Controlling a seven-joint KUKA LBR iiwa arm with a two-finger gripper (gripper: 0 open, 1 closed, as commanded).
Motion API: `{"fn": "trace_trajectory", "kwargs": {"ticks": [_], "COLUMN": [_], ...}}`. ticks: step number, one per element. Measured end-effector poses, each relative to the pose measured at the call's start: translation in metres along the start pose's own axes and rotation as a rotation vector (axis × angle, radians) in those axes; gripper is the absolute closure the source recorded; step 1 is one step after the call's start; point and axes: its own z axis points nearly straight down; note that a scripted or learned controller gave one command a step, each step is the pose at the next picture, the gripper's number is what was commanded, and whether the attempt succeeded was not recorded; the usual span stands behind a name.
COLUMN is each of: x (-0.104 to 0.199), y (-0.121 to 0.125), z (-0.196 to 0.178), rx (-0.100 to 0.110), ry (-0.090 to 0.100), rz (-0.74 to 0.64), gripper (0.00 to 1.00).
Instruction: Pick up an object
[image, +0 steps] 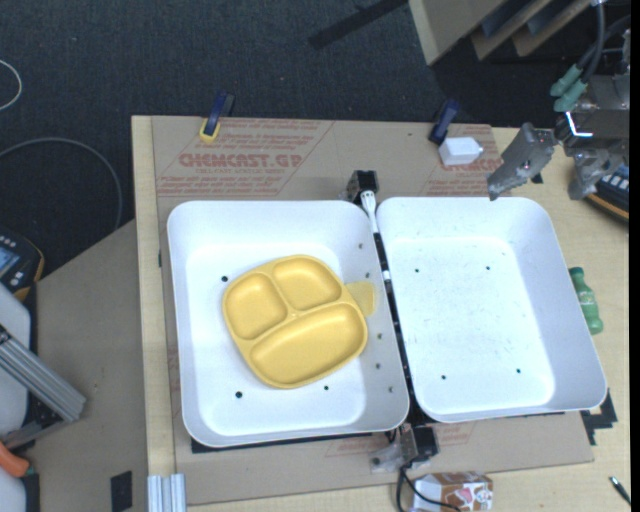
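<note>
Up at the far right corner, the gripper (520, 160) hangs above the bench beyond the right bin (560, 300), touching nothing; whether its fingers are spread or pressed together I cannot tell. One yellow divided plate (293, 320) lies in the left bin (200, 300), apparently with three compartments. Two white bins sit side by side.
</note>
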Motion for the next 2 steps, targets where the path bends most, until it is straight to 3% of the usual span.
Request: {"fn": "trace_trajectory", "kwargs": {"ticks": [1, 2], "x": [-0.004, 0.001], "y": [0.0, -0.003], "z": [-0.003, 0.106], "rx": [0.012, 0.024], "ry": [-0.003, -0.002], "rz": [0.009, 0.012], "gripper": [1.0, 1.0]}}
